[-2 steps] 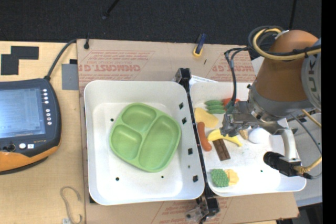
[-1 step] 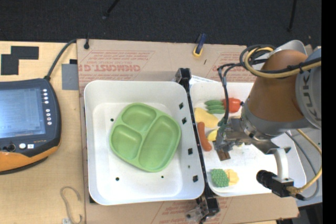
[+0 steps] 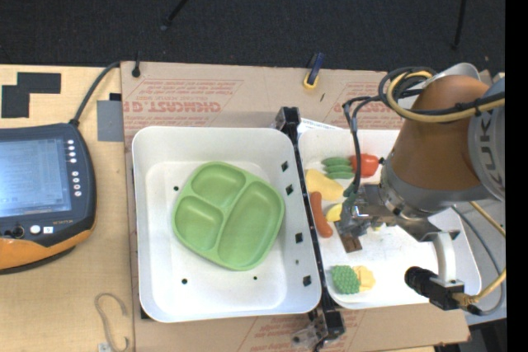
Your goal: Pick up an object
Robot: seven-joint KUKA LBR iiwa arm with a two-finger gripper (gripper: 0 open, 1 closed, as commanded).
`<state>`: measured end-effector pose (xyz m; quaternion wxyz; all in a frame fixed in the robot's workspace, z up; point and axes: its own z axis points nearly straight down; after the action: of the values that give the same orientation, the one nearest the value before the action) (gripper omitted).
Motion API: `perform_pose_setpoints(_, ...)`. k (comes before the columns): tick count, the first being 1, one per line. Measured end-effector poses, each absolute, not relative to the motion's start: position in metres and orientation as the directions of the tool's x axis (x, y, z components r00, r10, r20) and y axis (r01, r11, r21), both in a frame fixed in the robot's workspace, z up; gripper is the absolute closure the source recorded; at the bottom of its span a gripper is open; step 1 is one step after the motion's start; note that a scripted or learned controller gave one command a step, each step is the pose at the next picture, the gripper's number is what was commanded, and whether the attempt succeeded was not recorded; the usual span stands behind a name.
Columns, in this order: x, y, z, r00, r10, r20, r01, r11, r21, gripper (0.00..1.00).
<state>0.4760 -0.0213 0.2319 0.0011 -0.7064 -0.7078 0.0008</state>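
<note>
Low in the right bin [image 3: 470,276] lies a green and yellow toy [image 3: 350,279]. Above it the gripper [image 3: 353,237] hangs over the bin floor beside an orange sausage [image 3: 319,213]; whether its jaws are open I cannot tell. A green divided plate [image 3: 228,214] fills the left bin [image 3: 157,276].

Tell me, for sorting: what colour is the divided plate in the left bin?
Green plate, in the camera view.

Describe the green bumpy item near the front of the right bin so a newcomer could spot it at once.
Start at the right bin, the one the arm reaches into. Along its near edge, below the hand, lies a small bumpy green piece touching a yellow piece. The other toys are smooth and sit farther back.
</note>
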Motion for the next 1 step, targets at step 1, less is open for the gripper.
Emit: perform_pose_setpoints(1, 0.4836, -0.0192, 0.2368, -0.001, 1.000, 0.001, 1.000, 0.001, -0.004, 1.00)
